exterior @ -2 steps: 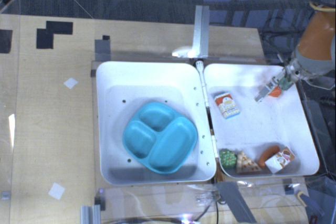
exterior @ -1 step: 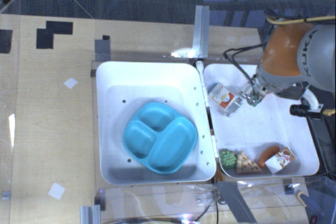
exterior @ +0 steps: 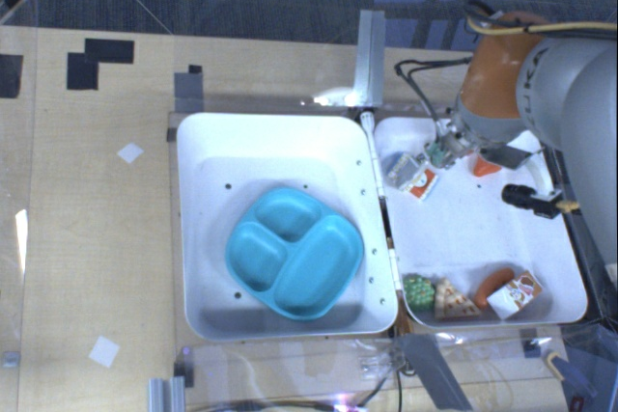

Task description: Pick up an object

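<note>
My gripper (exterior: 439,153) hangs low over the far left part of the right bin (exterior: 570,304), below the orange wrist band. Just beneath and left of it lie a small orange and white carton (exterior: 422,184) and a grey, silvery piece (exterior: 400,169), both on the bin floor near the left wall. Whether the gripper touches either one is unclear. A small orange item (exterior: 486,168) rests to the right of the gripper.
The left bin (exterior: 208,304) holds a blue divided plate (exterior: 294,252). Along the right bin's near edge lie a green item (exterior: 418,289), a tan wedge (exterior: 454,301), a brown-red sausage shape (exterior: 493,282) and a white and orange carton (exterior: 514,296).
</note>
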Motion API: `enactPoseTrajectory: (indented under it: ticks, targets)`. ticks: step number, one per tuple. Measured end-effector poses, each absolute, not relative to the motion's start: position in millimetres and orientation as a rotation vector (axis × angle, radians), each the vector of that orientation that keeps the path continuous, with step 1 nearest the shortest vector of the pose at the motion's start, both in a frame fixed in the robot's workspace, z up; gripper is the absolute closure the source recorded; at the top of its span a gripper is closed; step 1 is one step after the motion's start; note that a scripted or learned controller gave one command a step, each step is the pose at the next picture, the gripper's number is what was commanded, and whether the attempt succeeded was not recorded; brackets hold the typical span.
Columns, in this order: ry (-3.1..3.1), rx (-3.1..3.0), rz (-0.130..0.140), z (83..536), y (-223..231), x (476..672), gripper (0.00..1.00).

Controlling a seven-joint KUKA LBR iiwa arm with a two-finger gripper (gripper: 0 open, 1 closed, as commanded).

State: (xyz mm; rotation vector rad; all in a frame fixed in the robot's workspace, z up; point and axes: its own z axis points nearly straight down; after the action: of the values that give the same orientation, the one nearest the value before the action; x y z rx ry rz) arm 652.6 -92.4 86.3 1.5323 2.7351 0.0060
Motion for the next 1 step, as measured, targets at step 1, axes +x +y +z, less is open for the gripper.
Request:
enactPoseTrajectory:
  ticks: [1]
  targets:
    - [2.601,1.753,0.004,96.4,-91.0,664.5,0.0]
